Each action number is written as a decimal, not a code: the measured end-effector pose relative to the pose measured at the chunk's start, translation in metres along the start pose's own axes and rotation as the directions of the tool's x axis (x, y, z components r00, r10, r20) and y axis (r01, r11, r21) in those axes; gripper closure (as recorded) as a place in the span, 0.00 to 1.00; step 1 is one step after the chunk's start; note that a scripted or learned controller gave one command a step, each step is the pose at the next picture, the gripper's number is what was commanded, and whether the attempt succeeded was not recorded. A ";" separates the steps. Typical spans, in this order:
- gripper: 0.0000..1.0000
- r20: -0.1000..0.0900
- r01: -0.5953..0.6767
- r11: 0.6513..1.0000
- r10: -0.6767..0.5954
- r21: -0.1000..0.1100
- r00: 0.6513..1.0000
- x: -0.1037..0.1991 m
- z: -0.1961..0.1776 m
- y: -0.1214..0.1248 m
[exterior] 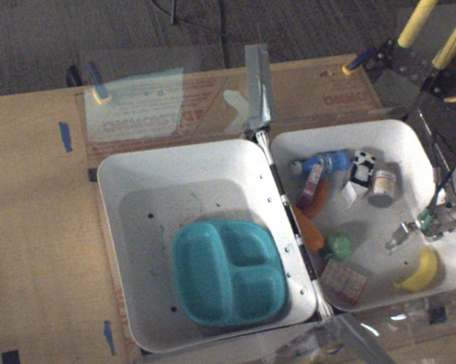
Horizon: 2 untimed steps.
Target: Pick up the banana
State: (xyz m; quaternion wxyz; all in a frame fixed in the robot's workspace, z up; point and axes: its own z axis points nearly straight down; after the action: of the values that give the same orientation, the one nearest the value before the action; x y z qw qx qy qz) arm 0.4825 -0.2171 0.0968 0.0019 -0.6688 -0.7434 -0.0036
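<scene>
Camera view. Step in hand, as judged: approach. The pincer (405,233) sits at the lower right of the frame, inside the right-hand shallow white bin (417,135). It is just above and to the left of the curved yellow banana (420,271), which lies near the bin's lower right corner. The two metal fingers (396,239) point toward frame left. Whether they stand apart or closed cannot be read at this resolution. Nothing is visibly held between them, and the banana rests on the bin floor apart from the tips.

Next move, as judged: shift the pincer toward the lower edge of the frame until it is centred over the banana. Align the fingers across the fruit's narrow width, then descend. The nearby bin wall leaves little room on the lower side.

Contents of the right-hand bin:
- a blue and red bottle-shaped item (320,171), upper left;
- a black-and-white patterned small object (363,166);
- a small cylindrical can (383,184);
- an orange elongated item (307,229), against the left wall;
- a green round ball-like object (339,245);
- a flat red-and-white checked packet (344,280).

The left-hand white bin (128,191) holds a teal plastic divided tray (228,274) in its lower right part.
</scene>
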 end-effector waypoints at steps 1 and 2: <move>1.00 0.004 -0.007 1.000 0.007 0.000 1.000 -0.004 -0.009 -0.001; 0.00 0.000 -0.004 1.000 0.004 0.002 1.000 -0.002 -0.009 -0.001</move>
State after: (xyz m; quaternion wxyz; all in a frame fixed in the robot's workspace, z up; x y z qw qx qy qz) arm 0.4818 -0.2190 0.1054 0.0027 -0.6703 -0.7420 -0.0028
